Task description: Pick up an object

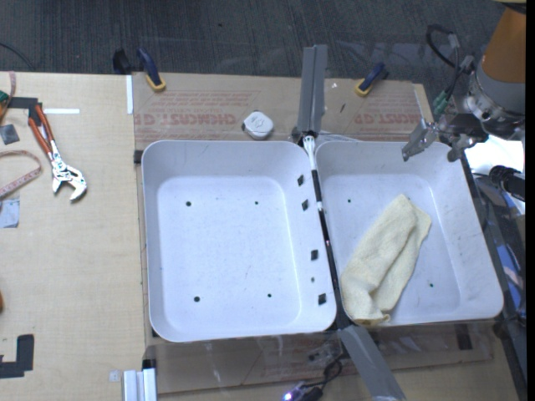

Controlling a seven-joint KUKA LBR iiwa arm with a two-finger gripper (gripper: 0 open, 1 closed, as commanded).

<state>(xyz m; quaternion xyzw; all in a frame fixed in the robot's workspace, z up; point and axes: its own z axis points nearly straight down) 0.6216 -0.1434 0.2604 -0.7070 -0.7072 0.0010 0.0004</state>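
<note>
A folded pale yellow cloth (386, 257) lies slantwise in the right white bin (451, 224), from its middle down to the near left corner. My gripper (437, 146) hangs above the bin's far right corner, up and to the right of the cloth and well apart from it. Its two dark fingers (415, 145) are spread, and it is open with nothing between them. The orange band of the arm (508, 44) shows above it at the upper right.
The left white bin (226, 241) sits beside the right one, joined by a grey bar (313, 90) and black clips. On the bench behind lie a white round object (258, 124) and two clamps (150, 73). A wrench with red handles (57, 161) lies far left.
</note>
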